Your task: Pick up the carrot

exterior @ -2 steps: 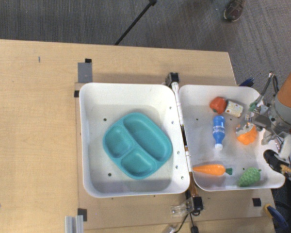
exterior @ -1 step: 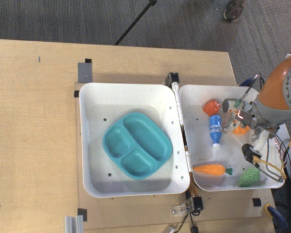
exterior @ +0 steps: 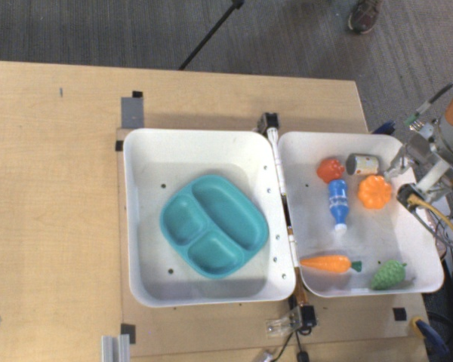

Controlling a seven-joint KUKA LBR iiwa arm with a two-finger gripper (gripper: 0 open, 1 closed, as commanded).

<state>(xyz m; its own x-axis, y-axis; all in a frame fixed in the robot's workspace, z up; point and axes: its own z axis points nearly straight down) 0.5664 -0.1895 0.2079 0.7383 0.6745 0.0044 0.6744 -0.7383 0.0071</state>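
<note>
Carrot (exterior: 328, 263) lying flat along front wall of right bin (exterior: 430, 266), green tip pointing right, untouched. Just right of it, green veg (exterior: 389, 274). Behind: blue bottle (exterior: 337, 202), red ball (exterior: 331, 170), orange fruit (exterior: 375, 191), grey cylinder (exterior: 362, 163). Gripper (exterior: 412, 178) over bin's right rim (jaw state hard to make out), well apart from carrot. Teal plate (exterior: 214, 224) in left bin (exterior: 140, 164).

Glossy plastic carrot (exterior: 326, 263) in smooth white plastic bin (exterior: 426, 259)
</note>
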